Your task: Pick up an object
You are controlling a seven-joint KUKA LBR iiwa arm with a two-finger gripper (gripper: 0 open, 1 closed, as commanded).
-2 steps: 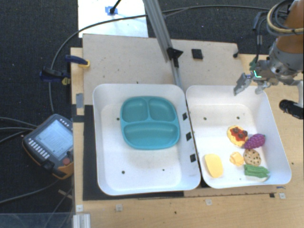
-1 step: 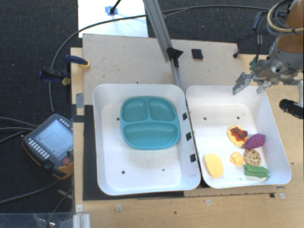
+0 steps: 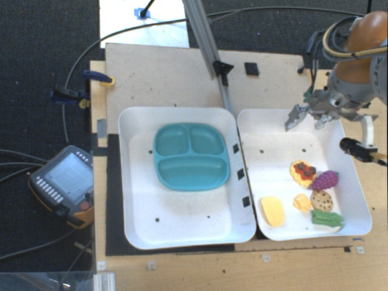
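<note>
Your gripper [image 3: 308, 117] hangs spread wide and empty over the right bin's [image 3: 267, 132] far edge. The toy food sits near-right in that bin. Try the yellow piece [image 3: 273, 211]: looks light, rigid, slick plastic, so pinch across its narrow sides.

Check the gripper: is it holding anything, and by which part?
Nothing held. The gripper sits open above the far edge of the right bin, with no object between its fingers. The toy food items lie in the bin's near right corner.

Small toy foods [image 3: 312, 193] lie clustered in the right bin's [image 3: 267, 132] near right corner.
</note>
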